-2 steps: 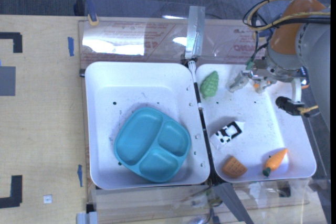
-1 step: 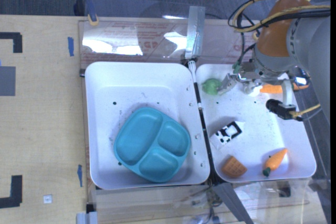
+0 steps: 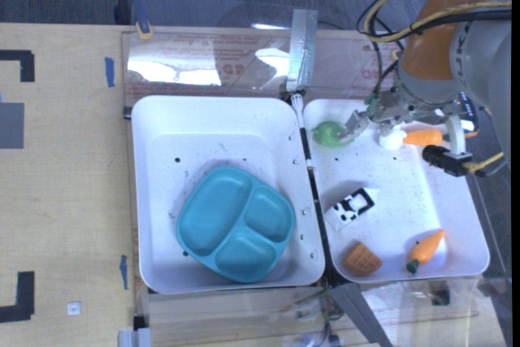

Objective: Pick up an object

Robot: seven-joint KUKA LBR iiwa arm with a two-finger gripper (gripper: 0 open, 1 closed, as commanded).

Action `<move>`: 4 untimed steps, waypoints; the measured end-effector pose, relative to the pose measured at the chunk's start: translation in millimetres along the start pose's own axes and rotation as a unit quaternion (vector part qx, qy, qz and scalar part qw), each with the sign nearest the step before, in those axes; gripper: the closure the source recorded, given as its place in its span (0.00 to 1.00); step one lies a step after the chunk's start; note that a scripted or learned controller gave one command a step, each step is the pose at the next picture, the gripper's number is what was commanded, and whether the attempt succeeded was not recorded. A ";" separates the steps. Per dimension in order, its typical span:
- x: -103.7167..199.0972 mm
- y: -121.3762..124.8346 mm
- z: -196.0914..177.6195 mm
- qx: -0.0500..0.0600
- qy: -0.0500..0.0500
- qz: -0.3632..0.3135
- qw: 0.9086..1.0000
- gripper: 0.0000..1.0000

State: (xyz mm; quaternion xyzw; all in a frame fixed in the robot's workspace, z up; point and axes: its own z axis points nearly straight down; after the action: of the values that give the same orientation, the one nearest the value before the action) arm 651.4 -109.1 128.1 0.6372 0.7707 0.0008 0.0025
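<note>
Looking at the right bin (image 3: 467, 211), you see the gripper (image 3: 360, 123) at its 11 o'clock corner, touching a green ball (image 3: 327, 133). You cannot tell how its tips stand. A toy carrot (image 3: 426, 249) lies at 5 o'clock, its long side tilted, orange tip toward 1 o'clock, green end toward 7. A black-and-white toy (image 3: 353, 206) sits mid-bin. A blue plate (image 3: 236, 222) rests in the left bin (image 3: 162, 126). No writing can be read.
</note>
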 end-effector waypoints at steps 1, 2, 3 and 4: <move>-98.7 -3.7 40.4 0.011 0.015 -0.077 0.997 0.00; -102.9 0.3 27.2 -0.001 0.002 -0.079 0.997 1.00; -94.9 0.3 29.3 0.006 0.012 -0.082 0.997 0.00; -88.4 -65.3 40.5 0.001 0.002 -0.051 0.999 0.00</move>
State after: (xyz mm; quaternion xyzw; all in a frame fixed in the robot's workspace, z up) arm 604.0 -208.2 87.6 0.5967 0.8025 0.0008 0.0002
